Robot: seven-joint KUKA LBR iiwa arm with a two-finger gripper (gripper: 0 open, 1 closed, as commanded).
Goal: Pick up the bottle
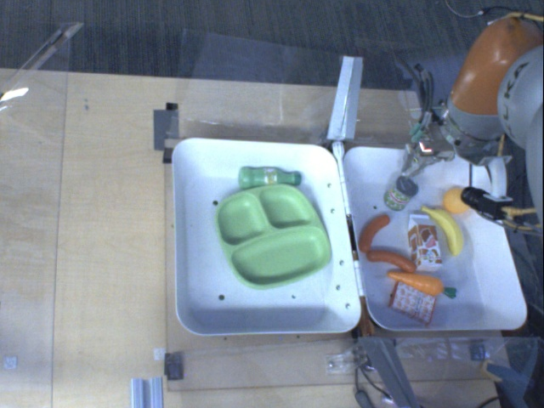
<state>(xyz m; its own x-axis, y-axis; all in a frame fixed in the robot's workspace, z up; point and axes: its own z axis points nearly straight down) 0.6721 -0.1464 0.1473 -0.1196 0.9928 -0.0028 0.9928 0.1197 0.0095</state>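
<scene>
A green bottle (269,177) lies on its side in the left bin (197,253), touching the far edge of a green divided plate (272,235). A second, smaller bottle (398,195) with a dark cap and a greenish label sits tilted in the far left part of the right bin (497,296). My gripper (420,154) hangs just above and to the right of this small bottle, close to its cap. Whether it touches the bottle is unclear. The arm's orange band (493,62) is at the upper right.
The right bin also holds two red sausages (374,230), a banana (448,229), an orange fruit (455,201), a carrot (418,283) and two small cartons (424,241). A metal bracket (345,100) stands behind the wall between the bins.
</scene>
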